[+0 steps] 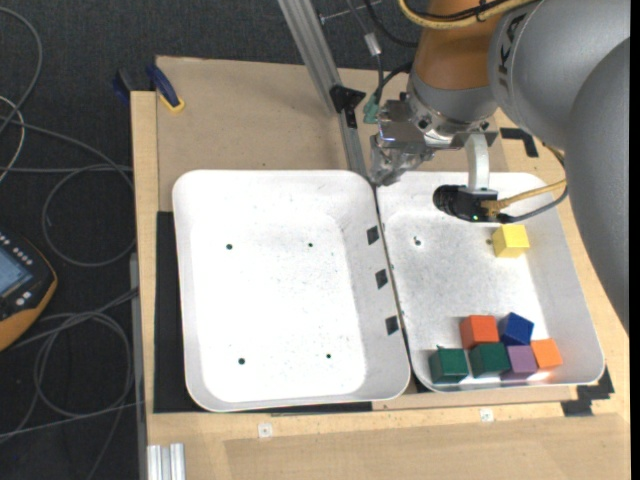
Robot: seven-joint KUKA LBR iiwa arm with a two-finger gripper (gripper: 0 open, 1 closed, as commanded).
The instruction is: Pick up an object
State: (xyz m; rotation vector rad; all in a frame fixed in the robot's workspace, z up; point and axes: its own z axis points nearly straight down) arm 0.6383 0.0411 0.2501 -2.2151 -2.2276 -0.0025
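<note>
Two shallow white bins [200,298] on counter. Pincer [385,173] at right bin's top-left corner, state unclear. Small yellow cube [510,240] apart; coloured cubes [495,348] clustered at lower corner.

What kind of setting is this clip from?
Probably a robotics lab bench: an industrial arm over two white bins, toy blocks for picking, and loose cables on dark carpet.

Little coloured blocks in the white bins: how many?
7, all in the right bin: yellow cube alone; orange, blue, orange, purple, two green clustered; others may hide.
</note>
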